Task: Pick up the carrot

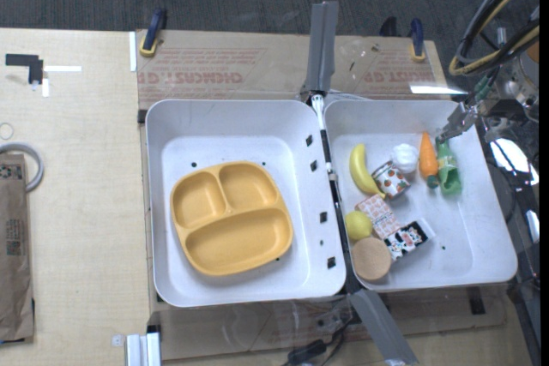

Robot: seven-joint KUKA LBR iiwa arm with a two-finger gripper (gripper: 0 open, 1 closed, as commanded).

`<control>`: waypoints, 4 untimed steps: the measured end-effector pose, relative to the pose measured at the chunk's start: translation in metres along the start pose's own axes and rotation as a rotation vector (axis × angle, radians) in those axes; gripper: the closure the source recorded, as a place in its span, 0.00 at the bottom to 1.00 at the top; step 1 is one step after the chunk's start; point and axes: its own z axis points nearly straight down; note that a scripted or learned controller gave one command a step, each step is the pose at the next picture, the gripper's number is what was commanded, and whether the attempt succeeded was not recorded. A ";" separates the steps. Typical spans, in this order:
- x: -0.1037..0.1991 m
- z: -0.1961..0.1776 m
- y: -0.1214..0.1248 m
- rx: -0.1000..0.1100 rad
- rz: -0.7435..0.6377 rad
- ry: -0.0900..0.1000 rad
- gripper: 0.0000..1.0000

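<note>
on my feed the gripper hangs at the upper right corner of the right bin, a thin grey tip pointing down and left, and it is too small and blurred for me to tell how it is set; nothing shows in its grasp. just below and left of that tip lies the carrot, orange, standing roughly on end along the bin floor, close to the gripper but apart from it. touching the carrot's right side is a green vegetable. on the carrot's left sits a small white cup, and under that a patterned can on its side. further left i see a banana curving along the bin's left wall, with a lemon below it. between the lemon and the can lies a patterned packet, then a small dark-and-white box to its lower right, and a tan round disc near the front wall. the left bin holds a yellow divided plate, three sections, tilted a little. behind both bins a sheet of cardboard is clipped down with a blue clamp at its left corner. a bundle of cables loops above the arm at the right edge.
</note>
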 end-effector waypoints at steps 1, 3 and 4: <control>-0.018 0.144 0.025 0.000 0.034 0.002 0.00; -0.019 0.142 0.065 -0.006 0.276 0.000 1.00; 0.020 0.034 0.072 -0.004 0.281 -0.002 1.00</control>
